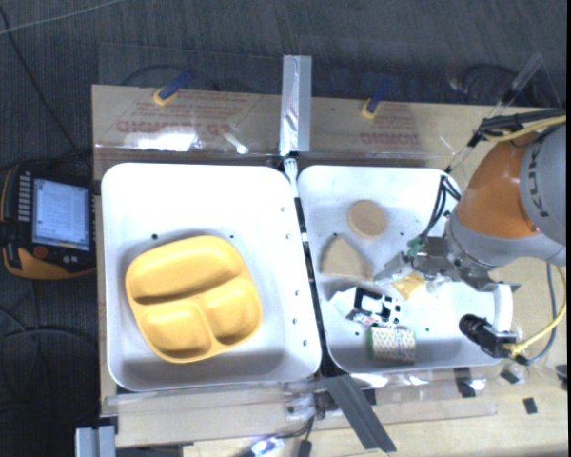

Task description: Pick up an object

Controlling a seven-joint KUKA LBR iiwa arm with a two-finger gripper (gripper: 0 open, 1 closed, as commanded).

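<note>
Over the right bin (428, 181), the gripper (411, 272) hangs near a round tan disc (367, 219); its grasp can't be told.

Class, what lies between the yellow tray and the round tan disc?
In the camera view: bare white bin floor, then the two bins' meeting rims, between yellow tray and disc.

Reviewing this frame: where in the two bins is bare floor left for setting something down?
Left bin: bare floor around the yellow tray, widest along the top. Right bin: bare at the top left, above the tan disc. Crowded lower down, around the wedge, patterned roll and tool.
</note>
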